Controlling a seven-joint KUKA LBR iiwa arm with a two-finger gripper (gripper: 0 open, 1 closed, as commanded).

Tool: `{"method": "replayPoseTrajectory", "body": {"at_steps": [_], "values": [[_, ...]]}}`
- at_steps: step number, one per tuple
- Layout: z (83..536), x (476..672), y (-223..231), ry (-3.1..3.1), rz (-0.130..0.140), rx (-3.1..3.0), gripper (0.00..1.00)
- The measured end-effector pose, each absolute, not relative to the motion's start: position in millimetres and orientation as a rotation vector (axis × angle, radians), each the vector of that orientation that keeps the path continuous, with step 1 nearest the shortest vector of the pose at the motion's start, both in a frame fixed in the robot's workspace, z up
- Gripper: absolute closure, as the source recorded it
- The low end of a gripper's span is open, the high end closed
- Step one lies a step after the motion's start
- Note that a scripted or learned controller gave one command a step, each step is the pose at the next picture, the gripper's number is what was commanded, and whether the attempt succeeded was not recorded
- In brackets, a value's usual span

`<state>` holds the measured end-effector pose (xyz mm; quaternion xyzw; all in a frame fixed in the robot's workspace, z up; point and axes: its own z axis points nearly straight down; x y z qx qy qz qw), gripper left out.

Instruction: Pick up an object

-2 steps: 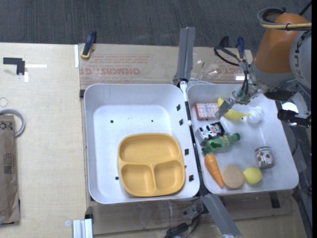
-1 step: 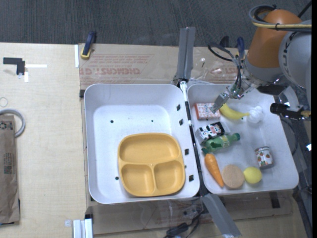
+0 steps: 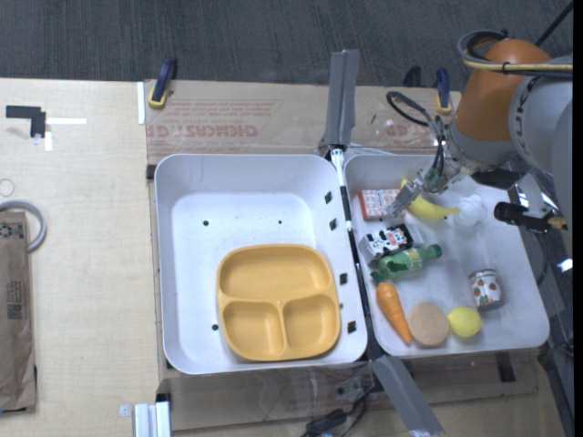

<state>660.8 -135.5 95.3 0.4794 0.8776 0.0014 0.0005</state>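
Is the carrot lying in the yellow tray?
No, the carrot lies in the right bin, while the yellow tray sits in the left bin.

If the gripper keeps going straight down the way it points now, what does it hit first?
Most likely the banana: the gripper hangs at its left end in the right bin, slanting down-left. The red box lies next beyond. Depth is hard to judge here.

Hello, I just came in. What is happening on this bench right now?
A grey robot arm with an orange band reaches into the right white bin, its gripper low beside a yellow banana. Nothing is visibly lifted. That bin also holds an orange carrot, a green bottle and a yellow lemon. The left white bin holds a yellow divided plate.
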Motion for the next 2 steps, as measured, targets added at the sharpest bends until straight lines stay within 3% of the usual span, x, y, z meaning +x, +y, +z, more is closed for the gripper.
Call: {"method": "replayPoseTrajectory", "body": {"at_steps": [1, 2], "values": [[104.5, 662.1, -136.1, 2.753, 0.004, 1.503, 1.00], [189.8, 659.5, -66.8, 2.784, -0.002, 1.456, 1.00]]}}
